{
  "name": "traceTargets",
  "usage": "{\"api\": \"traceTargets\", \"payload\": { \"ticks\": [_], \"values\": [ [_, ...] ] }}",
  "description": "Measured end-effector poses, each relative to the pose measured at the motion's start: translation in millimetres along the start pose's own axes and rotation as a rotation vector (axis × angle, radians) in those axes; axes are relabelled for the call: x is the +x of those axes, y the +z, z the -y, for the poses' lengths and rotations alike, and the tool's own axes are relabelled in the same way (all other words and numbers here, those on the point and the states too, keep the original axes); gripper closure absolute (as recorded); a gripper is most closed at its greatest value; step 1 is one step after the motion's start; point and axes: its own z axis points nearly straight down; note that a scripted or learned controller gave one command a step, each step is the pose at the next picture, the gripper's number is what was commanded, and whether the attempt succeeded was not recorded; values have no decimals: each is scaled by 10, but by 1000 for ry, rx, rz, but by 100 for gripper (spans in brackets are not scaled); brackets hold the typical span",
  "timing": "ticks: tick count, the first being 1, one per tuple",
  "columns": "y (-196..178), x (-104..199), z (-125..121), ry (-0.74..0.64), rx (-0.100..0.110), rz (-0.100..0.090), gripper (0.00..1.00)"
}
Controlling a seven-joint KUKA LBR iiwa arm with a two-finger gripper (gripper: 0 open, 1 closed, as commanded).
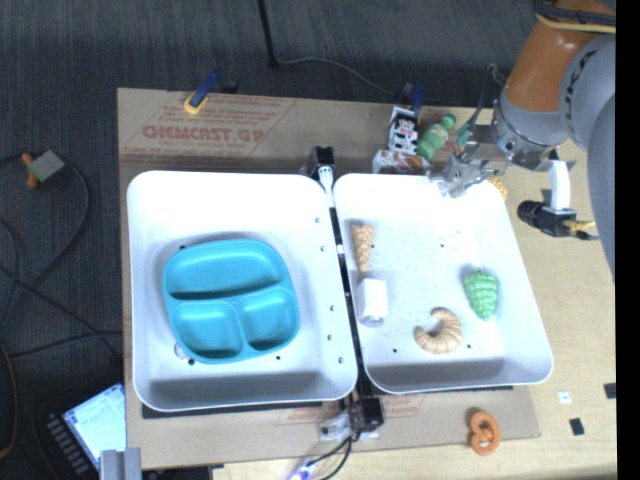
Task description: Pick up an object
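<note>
The tool (462,175) hangs over the right bin's (520,363) far rim; whether it's wide or narrow, I cannot tell. Nothing is picked yet; next it must drop onto a toy, perhaps the green one (481,293).

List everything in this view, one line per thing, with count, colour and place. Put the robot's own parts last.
bins: 2, white, side by side on the bench
divided tray: 1, light blue, in the left bin
green ridged toy: 1, green, right side of the right bin
tan curved toy: 1, tan, near the right bin's front edge
white cylinder: 1, white, right bin beside the divider
small tan piece: 1, tan, right bin, just behind the white cylinder
orange ring: 1, orange, on the bench in front of the right bin
blue clamp: 1, blue and yellow, at the board's back edge
arm: 1, grey with orange band, upper right
gripper: 1, metallic, over the right bin's back rim
</note>
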Motion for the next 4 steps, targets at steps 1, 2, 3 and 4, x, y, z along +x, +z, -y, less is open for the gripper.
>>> {"api": "traceTargets", "payload": {
  "ticks": [1, 2, 3, 4],
  "values": [
    [20, -6, 12, 1, 5, 0, 0],
    [981, -221, 11, 1, 2, 0, 0],
    [889, -221, 13, 1, 4, 1, 100],
    [-298, 430, -4, 0, -1, 0, 100]
  ]
}}
